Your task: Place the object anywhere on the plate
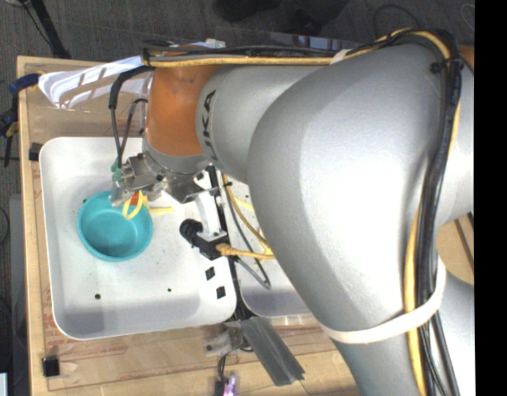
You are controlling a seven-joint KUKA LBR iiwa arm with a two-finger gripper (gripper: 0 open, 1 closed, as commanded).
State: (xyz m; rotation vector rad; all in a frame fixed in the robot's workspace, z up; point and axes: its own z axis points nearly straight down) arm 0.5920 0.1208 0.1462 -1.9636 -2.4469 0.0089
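Claw (pixel 131 198) over teal plate's (pixel 113 231) rim, left bin (pixel 113 312)

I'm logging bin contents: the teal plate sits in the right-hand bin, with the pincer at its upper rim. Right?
Not quite. The camera view shows the teal plate in the left-hand bin, not the right-hand one. The pincer is indeed at its upper rim.

A shallow, round, turquoise plate (pixel 115 228) is seen lying flat in the left bin, towards its left half. At the plate's upper right rim a small yellow and orange object (pixel 135 204) is set — its exact shape cannot be made out.
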